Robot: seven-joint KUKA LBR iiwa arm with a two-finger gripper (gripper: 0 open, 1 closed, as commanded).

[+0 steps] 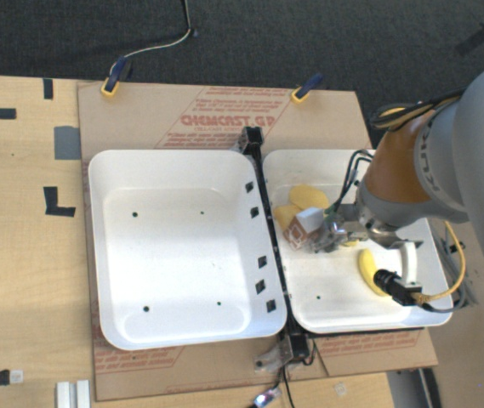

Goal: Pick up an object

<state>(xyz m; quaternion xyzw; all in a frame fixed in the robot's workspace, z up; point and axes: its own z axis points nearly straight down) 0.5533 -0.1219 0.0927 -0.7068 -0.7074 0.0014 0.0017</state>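
Seemingly, in the camera view, the gripper (325, 236) is lowered into the right bin (344, 308) beside a small whitish block (307, 221) among yellow pieces (308, 198); its grip cannot be told. A miss could be caused by crowded objects being nudged aside.

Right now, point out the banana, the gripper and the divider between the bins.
banana (369, 270), camera view, on its yellow middle.
gripper (325, 236), camera view, at its tip over the right bin.
divider (263, 219), camera view, on the black strip midway along.
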